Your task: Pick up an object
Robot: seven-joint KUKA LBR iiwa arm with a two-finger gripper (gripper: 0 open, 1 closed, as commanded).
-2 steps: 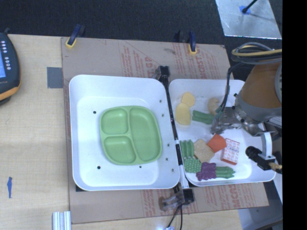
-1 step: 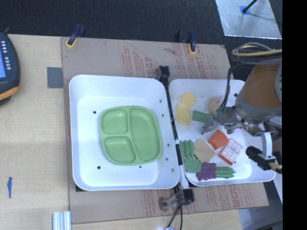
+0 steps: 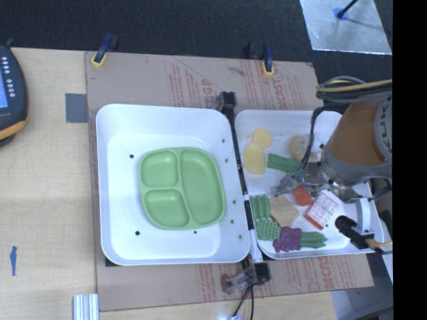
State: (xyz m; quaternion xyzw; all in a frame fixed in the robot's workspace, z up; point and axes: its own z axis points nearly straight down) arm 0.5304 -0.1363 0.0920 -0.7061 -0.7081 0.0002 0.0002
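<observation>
In the camera view, the gripper point(image 3: 298, 179) hangs low in the right bin point(image 3: 280, 120), its fingers slightly apart above a small orange piece point(image 3: 303, 196), clamped on nothing. That piece, at six o'clock of the fingertips, looks light, rigid and smooth, so grip its flat sides.
</observation>
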